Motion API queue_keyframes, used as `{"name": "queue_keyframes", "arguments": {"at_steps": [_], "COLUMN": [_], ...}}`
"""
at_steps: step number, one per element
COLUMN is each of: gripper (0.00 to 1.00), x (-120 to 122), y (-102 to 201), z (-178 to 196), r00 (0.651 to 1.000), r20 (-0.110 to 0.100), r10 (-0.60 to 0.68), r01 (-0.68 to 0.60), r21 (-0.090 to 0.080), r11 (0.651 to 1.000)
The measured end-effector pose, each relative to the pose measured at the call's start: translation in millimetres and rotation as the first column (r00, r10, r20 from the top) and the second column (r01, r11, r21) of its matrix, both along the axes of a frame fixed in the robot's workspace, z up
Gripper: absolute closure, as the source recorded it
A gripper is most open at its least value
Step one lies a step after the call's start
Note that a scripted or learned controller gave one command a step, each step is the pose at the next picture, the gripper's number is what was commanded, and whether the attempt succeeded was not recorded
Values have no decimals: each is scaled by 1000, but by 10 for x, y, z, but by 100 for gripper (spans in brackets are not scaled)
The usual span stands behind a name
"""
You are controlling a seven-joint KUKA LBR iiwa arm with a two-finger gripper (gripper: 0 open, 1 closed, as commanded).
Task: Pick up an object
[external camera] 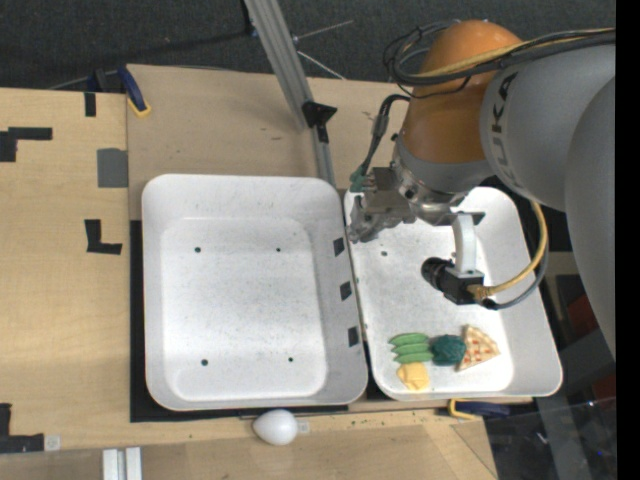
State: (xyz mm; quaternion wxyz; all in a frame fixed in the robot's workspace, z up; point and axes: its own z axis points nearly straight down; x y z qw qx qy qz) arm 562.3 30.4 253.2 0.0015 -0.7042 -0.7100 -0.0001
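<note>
Four small toys lie together at the near end of the right bin [530, 368]: a green pea pod [408, 343], a dark green broccoli piece [447, 348], a pizza slice [480, 348] and a yellow piece [413, 375]. My gripper [366, 218] hangs over the far left part of that bin, close to the wall between the two bins. It is well away from the toys, and I see nothing in it. The orange wrist band and grey arm hide the far right of the bin.
The left bin [160, 268] is beside it, sharing a raised middle wall with black clips [345, 290]. A white egg-shaped object [275, 427] rests on the bench in front of the left bin. A grey metal pole [290, 63] slants down toward the bins' far edge.
</note>
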Motion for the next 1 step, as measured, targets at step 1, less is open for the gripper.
{"name": "queue_keyframes", "arguments": {"at_steps": [1], "gripper": [100], "x": [13], "y": [583], "z": [-133], "r00": [1000], "r20": [-2], "r10": [-1], "r01": [1], "r21": [-1], "r11": [1000]}}
